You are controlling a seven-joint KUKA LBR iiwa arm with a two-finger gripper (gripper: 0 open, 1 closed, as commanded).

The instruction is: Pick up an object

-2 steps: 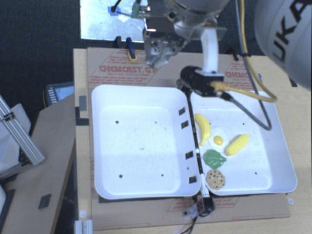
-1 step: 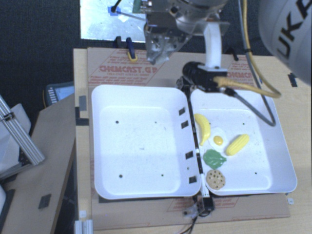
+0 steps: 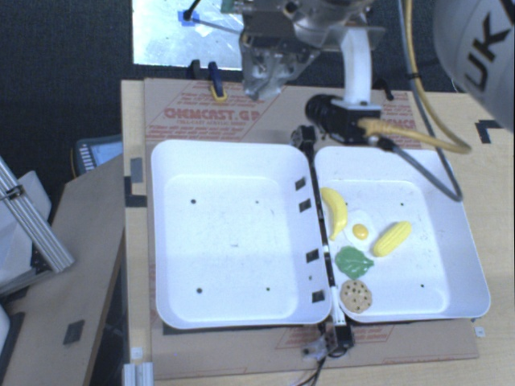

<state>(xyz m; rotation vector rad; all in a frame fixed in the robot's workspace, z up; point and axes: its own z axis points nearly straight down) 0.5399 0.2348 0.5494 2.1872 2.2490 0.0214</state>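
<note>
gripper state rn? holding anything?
Gripper: raised above the bench behind the left bin, blurry; open or closed cannot be told, and nothing shows between its tips.

The metal end effector [image 3: 263, 77] hung above the desk [image 3: 201, 115], behind the left shallow white bin [image 3: 229, 155]. In the right white bin [image 3: 459, 240] lay a yellow banana [image 3: 335, 208], fried egg [image 3: 359, 229], corn cob [image 3: 392, 237], green leaf [image 3: 353, 260] and brown cookie [image 3: 356, 297].

Dark floor w/ bright reflective patch [image 3: 173, 18] at top, tan side table [image 3: 76, 248] at left.
</note>
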